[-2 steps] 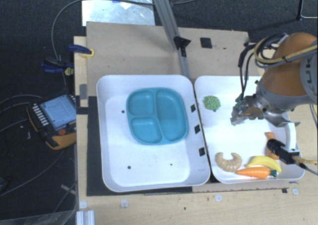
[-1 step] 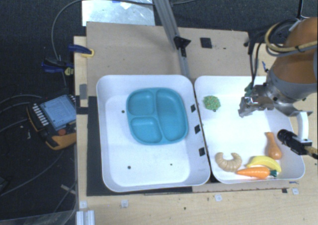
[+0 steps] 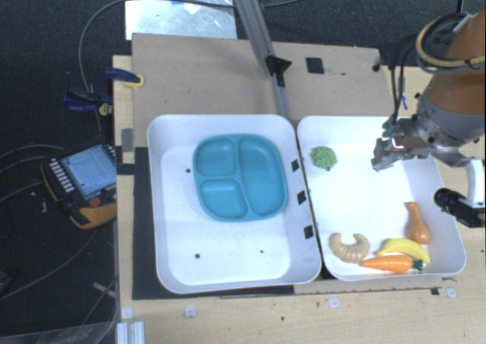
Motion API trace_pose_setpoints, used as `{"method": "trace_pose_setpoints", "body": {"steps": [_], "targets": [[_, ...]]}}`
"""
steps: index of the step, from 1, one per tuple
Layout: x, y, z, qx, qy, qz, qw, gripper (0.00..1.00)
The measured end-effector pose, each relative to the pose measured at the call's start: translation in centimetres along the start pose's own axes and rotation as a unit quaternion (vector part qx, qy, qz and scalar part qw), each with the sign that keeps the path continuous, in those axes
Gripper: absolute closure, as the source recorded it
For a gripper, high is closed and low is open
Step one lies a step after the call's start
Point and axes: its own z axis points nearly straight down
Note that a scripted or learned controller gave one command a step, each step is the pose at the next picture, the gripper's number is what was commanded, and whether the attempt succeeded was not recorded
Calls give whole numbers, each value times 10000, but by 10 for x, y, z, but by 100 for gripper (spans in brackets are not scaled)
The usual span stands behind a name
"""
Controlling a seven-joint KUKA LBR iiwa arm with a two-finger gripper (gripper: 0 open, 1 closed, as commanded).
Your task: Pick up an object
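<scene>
the step in hand looks like the approach: nothing is held yet, and the arm hangs over the right bin with a choice of targets below it.

nearest the camera, along that bin's front wall, 4 toy foods are bunched together: a croissant, a carrot lying on its side, a banana touching the carrot from behind, and a small orange gourd just beyond them. further back, near the bin's left wall, a green broccoli floret sits alone, well apart from the rest.

the gripper hovers over the bin's far right part, between the broccoli and the gourd, pointing down and a little leftward. whether its claw is apart or together i cannot tell.

the next move calls for picking 1 object, centring over it and descending; the lone broccoli seems the cleaner target than the crowded cluster.

the left bin holds a blue divided plate.
</scene>
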Motion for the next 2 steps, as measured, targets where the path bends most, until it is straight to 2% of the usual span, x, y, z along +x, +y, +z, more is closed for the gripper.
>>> {"method": "trace_pose_setpoints", "body": {"steps": [1, 2], "targets": [[40, 24, 6, 5, 7, -19, 10000, 100], [101, 39, 17, 11, 13, -30, 10000, 100]]}}
